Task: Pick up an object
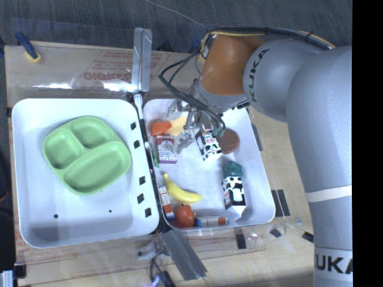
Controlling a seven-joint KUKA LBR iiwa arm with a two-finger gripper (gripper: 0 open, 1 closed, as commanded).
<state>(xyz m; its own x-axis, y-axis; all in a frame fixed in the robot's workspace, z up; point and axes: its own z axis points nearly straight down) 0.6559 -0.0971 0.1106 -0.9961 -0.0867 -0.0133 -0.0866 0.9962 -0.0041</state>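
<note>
My gripper (196, 130) hangs low over the upper middle of the right bin (254, 178), under the orange wrist band. A small black-and-white cow-pattern carton (209, 147) lies right at its lower right side, touching or nearly touching it; I cannot tell whether it is gripped. Just left of the gripper are an orange item (160, 127), a yellow piece (178, 124) and a red-and-white packet (166, 149). A brown round disc (229, 141) sits to the right. Lower down are a green-topped cow carton (233, 188), a banana (181, 192) and a red fruit (184, 215).
The left bin (30, 220) holds a green divided plate (87, 154). A thin red-and-white tube (210, 221) lies along the right bin's front wall, and a small bottle (166, 201) rests against its left wall. Cables loop above the wrist near the bin's far edge.
</note>
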